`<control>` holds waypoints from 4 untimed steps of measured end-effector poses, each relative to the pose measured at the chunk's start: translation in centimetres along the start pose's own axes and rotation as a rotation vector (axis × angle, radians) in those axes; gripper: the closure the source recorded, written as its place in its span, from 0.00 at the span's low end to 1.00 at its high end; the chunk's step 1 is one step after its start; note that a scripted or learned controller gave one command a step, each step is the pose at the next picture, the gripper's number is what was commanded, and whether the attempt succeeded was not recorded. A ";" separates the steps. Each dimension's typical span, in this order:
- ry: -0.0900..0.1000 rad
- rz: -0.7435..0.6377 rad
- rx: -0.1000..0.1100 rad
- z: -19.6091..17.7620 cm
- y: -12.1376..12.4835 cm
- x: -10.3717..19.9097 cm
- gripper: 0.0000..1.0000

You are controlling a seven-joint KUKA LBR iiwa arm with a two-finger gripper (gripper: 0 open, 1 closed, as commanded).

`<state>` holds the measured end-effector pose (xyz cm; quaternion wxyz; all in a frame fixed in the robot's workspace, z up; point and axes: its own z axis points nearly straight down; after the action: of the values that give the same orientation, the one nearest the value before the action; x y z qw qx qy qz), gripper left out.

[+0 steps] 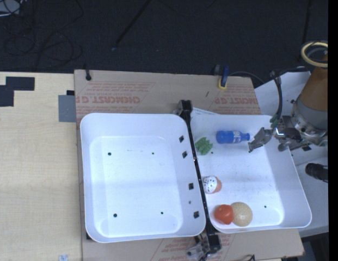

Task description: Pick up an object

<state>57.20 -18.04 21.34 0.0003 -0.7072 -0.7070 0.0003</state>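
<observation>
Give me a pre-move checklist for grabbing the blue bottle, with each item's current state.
1. Blue bottle lies in the right bin: ok.
2. Gripper close beside the bottle's cap end: ok.
3. Bottle between the fingers: not ok, apart.
4. Finger opening: cannot tell.
5. Green object clear of the bottle: ok, small gap.
6. Red ball, beige ball and white spotted ball out of the path: ok.

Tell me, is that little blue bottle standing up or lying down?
Lying down. The blue bottle rests on its side in the right bin, its pale cap end pointing toward the tool.
</observation>
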 end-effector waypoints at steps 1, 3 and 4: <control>0.005 -0.005 0.009 8.8 -3.3 8.6 0.00; -0.008 -0.002 -0.018 -8.0 -0.3 -3.5 0.00; 0.000 0.000 -0.001 -10.0 -1.6 -3.4 0.00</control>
<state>55.58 -21.42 31.34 -0.0001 -0.7072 -0.7071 -0.0001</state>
